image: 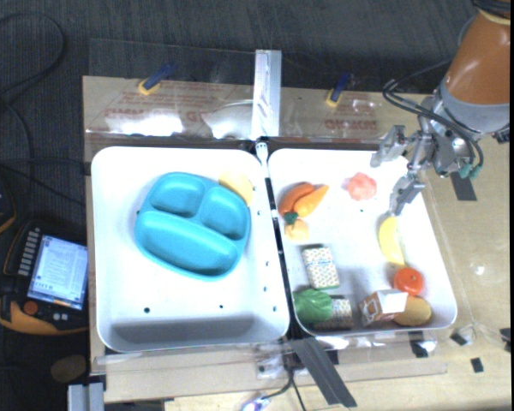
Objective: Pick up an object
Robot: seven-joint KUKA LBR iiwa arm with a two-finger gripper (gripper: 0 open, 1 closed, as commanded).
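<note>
The gripper (pixel 400 171) hangs over the right bin's (pixel 441 268) far corner with its fingers spread. Nothing sits between them. A banana (pixel 391 240) lies just below

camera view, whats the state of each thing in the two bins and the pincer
blue tray: lying flat in the left bin, tilted diagonally
yellow piece: tucked at the tray's upper right edge
carrot: lying in the right bin, upper left
pink item: lying loose, apart from the others
banana: lying near the right wall
tomato: resting below the banana
pincer: open, above the right bin, holding nothing
</note>
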